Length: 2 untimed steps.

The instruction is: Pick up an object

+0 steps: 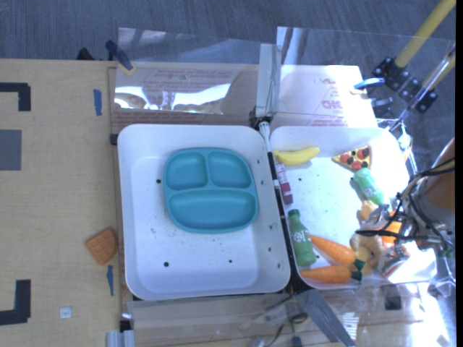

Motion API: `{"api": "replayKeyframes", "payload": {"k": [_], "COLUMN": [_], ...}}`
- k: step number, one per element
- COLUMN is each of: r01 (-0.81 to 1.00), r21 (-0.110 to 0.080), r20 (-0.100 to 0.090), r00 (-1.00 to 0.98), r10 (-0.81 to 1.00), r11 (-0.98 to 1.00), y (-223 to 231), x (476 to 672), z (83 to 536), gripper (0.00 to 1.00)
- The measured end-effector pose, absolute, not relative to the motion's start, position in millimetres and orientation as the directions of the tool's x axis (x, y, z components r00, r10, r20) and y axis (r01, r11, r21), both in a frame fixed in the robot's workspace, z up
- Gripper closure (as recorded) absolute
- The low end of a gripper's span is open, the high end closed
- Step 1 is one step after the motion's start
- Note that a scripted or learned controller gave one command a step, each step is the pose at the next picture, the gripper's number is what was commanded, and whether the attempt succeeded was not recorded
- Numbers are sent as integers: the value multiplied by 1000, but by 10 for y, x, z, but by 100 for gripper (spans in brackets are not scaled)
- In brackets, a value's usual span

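The right bin (325, 194) holds several toy foods. A yellow banana (296, 155) lies at its far left corner and a pizza slice (353, 158) sits to the right of it. A green bottle (301, 238) lies along the left wall, with two orange carrots (331, 249) (325, 273) near the front edge. A green-teal object (367, 186) and a cluster of small yellowish toys (370, 248) sit toward the right side. My gripper (387, 231) hangs low over that cluster at the bin's right side, amid black cables.
The left bin (145, 266) carries a blue divided plate (210, 189). A small waffle-like toy (102, 246) lies on the wooden bench left of the bins. Clear plastic walls rise behind both bins. A yellow pole (430, 24) stands at the far right.
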State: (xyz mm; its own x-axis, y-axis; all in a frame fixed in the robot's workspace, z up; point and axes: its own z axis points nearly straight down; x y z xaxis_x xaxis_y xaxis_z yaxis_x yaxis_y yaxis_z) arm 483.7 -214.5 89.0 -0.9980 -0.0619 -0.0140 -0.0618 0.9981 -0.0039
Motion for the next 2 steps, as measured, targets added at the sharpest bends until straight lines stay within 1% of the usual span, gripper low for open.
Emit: {"api": "replayKeyframes", "payload": {"k": [1, 2], "r01": [279, 388], "r21": [3, 3], "r20": [-13, -14], "r00": [-960, -922], "r10": [279, 388], "r11": [960, 922], "y": [-1397, -1757], "x": [5423, 5896], "z": [1830, 892], "gripper": [100, 100]}}
